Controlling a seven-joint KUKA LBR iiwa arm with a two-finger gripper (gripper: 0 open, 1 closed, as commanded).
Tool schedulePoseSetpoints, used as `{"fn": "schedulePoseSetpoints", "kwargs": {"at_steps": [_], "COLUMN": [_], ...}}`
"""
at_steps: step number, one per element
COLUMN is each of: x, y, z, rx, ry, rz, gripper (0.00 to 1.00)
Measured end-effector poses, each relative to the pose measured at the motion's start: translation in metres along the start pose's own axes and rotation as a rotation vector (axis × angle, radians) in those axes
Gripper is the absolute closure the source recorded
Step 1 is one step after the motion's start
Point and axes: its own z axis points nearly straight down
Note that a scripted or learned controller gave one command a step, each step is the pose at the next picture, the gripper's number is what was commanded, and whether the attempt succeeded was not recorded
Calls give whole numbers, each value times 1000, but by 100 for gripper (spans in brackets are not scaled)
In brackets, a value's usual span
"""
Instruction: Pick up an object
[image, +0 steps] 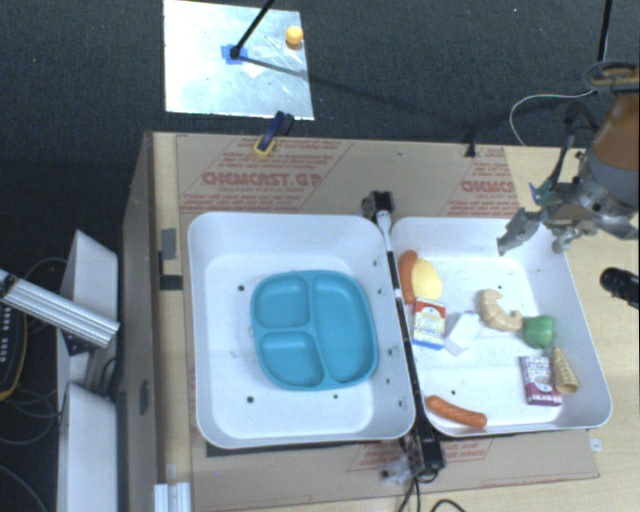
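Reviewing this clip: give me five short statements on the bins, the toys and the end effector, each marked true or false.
1. The blue divided tray lies in the left bin. True.
2. The end effector is pressed onto the blue divided tray. False: it hangs over the right bin's far right corner.
3. The orange sausage lies near the right bin's front edge. True.
4. The green toy lies in the left bin. False: right bin.
5. The red-and-white carton sits below the yellow toy. True.

The grey KUKA arm with its orange wrist band (612, 150) reaches in from the right, its two-finger metal gripper (540, 228) pointing down-left, jaws spread apart with nothing between them.
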Motion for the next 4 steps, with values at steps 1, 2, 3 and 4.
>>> {"fn": "schedulePoseSetpoints", "kwargs": {"at_steps": [1, 2, 3, 4], "x": [-24, -13, -9, -1], "y": [-33, 12, -12, -20], "z": [87, 123, 124, 76], "rx": [2, 0, 0, -2], "ry": [0, 0, 0, 0], "rz": [2, -1, 1, 0], "gripper": [0, 0, 0, 0]}}
